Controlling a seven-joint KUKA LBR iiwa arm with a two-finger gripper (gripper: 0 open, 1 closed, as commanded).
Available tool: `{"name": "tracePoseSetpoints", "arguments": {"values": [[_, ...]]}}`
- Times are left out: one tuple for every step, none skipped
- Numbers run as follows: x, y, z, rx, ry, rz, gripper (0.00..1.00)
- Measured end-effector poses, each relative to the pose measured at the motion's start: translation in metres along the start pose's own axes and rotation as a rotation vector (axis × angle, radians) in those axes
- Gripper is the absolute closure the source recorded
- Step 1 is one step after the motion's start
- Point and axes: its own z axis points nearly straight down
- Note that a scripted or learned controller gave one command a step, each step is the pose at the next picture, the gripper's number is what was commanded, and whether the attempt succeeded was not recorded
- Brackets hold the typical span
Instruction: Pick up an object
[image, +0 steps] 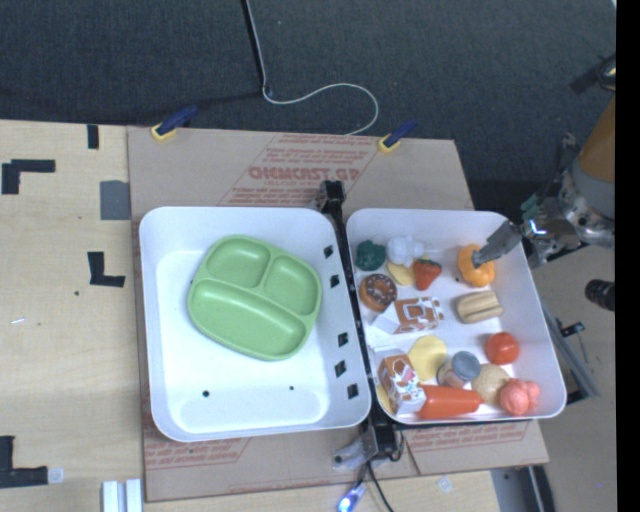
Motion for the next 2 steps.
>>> {"name": "tracePoseSetpoints", "arguments": {"values": [[0.06, -0.034, 0.134, -0.019, -0.005, 0.002, 0.0], [0.073, -0.057, 0.036, -0.005, -0.001, -0.001, 0.0]]}}
